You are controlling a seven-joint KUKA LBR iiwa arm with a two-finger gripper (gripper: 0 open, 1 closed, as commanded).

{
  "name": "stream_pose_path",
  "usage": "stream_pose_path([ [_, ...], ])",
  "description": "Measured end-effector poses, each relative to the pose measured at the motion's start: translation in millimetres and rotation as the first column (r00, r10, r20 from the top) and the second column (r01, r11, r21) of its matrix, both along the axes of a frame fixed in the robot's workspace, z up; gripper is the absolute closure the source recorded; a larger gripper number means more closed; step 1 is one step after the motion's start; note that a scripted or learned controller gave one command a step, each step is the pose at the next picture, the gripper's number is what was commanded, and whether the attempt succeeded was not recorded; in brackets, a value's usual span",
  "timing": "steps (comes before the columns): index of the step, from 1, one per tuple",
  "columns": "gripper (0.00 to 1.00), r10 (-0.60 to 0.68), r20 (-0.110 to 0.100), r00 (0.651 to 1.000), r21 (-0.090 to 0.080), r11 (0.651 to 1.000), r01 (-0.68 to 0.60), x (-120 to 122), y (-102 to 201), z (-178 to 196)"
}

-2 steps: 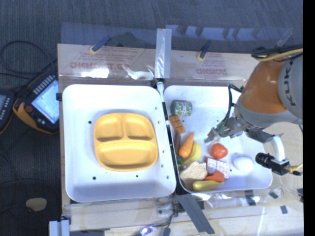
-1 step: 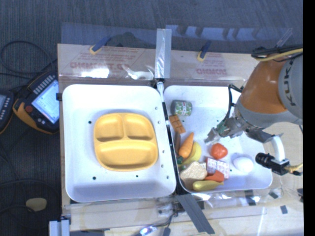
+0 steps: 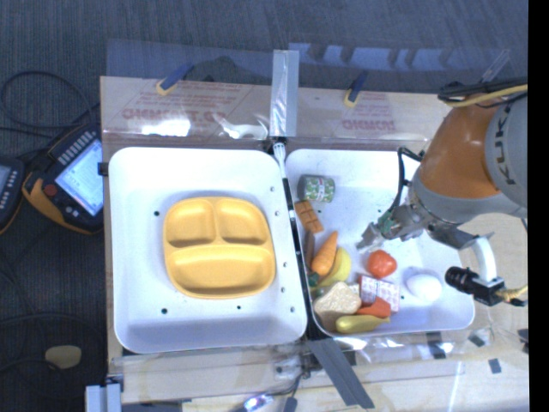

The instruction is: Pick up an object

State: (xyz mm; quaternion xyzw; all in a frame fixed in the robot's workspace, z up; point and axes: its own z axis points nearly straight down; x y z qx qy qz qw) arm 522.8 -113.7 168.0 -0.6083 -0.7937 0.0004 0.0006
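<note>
Gripper is positioned in the right bin, just above the tomato; finger state cannot be told.

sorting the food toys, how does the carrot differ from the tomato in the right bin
The carrot is long, tapered and orange, lying slanted against the bin's left side; the tomato is round, red and more central. The carrot rests among other toys, touching a yellow piece, while the tomato sits just below the end effector. Both lie in the right bin.
</note>
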Motion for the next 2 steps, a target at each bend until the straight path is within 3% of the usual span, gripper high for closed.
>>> stream_pose_path([
  [1, 0.00, -0.065, -0.001, 0.998, 0.000, 0.998, 0.065, 30.9, -4.8, -9.9],
  [2, 0.00, -0.065, -0.001, 0.998, 0.000, 0.998, 0.065, 30.9, -4.8, -9.8],
])
